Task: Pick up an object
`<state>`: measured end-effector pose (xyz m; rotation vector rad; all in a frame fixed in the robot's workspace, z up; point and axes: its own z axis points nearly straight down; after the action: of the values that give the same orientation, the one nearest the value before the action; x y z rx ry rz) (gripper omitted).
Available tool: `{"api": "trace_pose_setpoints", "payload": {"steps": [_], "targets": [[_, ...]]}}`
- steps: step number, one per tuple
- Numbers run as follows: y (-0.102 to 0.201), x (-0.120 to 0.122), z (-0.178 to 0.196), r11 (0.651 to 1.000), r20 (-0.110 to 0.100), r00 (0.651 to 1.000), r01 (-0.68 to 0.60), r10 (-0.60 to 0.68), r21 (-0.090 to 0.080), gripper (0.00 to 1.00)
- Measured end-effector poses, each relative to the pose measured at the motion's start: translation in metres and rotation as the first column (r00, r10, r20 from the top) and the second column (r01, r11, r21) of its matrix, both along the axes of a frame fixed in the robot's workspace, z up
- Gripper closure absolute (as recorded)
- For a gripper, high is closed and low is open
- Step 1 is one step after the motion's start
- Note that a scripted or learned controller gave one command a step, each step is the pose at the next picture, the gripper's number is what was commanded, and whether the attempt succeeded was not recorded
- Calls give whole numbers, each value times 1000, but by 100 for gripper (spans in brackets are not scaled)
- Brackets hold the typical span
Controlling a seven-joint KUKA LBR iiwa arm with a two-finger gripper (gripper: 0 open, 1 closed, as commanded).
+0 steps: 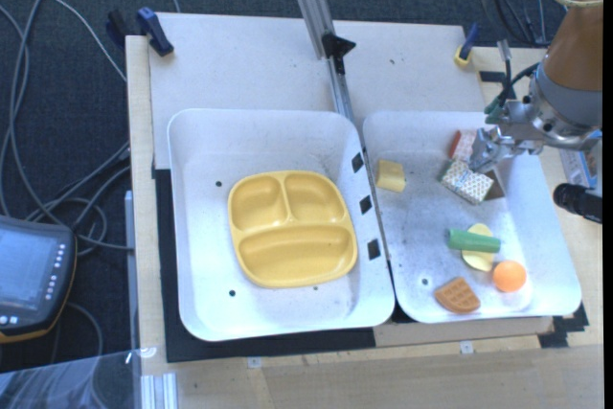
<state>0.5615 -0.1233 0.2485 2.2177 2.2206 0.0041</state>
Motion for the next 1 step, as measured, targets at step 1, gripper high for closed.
{"api": "trace_pose_setpoints", "payload": {"steps": [1], "targets": [[62,-11,-6,1000,-7,1000,-6,6,4,100]]}}
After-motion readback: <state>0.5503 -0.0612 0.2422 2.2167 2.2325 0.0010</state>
